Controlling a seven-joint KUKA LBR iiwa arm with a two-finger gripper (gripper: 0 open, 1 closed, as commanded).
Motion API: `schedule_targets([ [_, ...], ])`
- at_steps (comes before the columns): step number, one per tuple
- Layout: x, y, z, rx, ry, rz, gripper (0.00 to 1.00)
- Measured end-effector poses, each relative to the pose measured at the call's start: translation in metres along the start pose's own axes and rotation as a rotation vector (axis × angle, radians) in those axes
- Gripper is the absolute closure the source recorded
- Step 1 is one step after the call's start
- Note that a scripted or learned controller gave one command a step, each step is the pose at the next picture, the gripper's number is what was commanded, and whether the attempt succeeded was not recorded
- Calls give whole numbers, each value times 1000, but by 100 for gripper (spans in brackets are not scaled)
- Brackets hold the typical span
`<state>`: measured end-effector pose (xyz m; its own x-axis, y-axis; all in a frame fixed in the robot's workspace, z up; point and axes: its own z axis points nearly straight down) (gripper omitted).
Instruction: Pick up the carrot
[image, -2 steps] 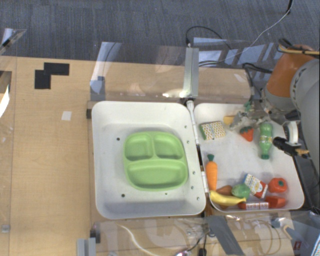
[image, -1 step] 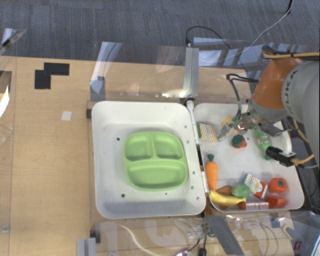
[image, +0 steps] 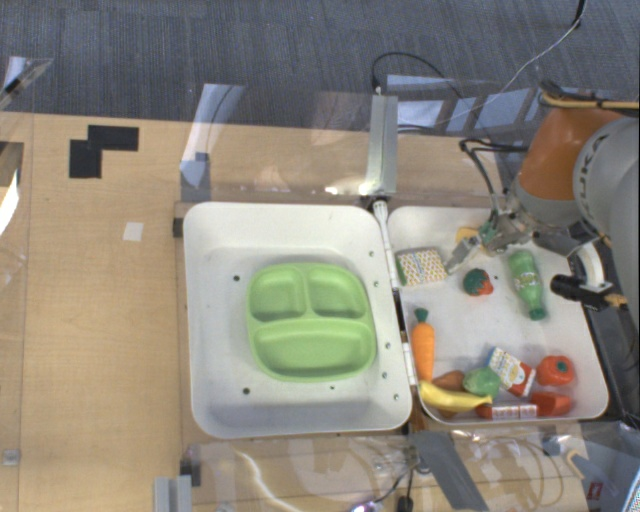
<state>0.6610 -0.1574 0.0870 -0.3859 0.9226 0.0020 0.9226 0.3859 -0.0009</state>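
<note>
Orange carrot (image: 424, 345) with green top, lying lengthwise by right bin's left wall

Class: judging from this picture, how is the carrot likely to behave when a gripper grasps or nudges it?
The carrot looks like smooth moulded plastic, so probably stiff, light and somewhat slippery. Its round tapered body, lying flat, may roll or pivot if nudged sideways.

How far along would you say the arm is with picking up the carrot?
Nothing looks done yet: the carrot lies flat in the right bin, near its left wall, just above the banana. The gripper is low at the bin's far end, well apart from the carrot. The approach, grasp and lift are all left.
</note>
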Motion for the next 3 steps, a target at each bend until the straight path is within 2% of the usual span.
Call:
schedule_targets([
  [1,-5,9,1,-8,-4,472,0],
  [2,14,14,0,4,-5,121,0],
  [3,-14,5,-21,-7,-6,60,0],
])
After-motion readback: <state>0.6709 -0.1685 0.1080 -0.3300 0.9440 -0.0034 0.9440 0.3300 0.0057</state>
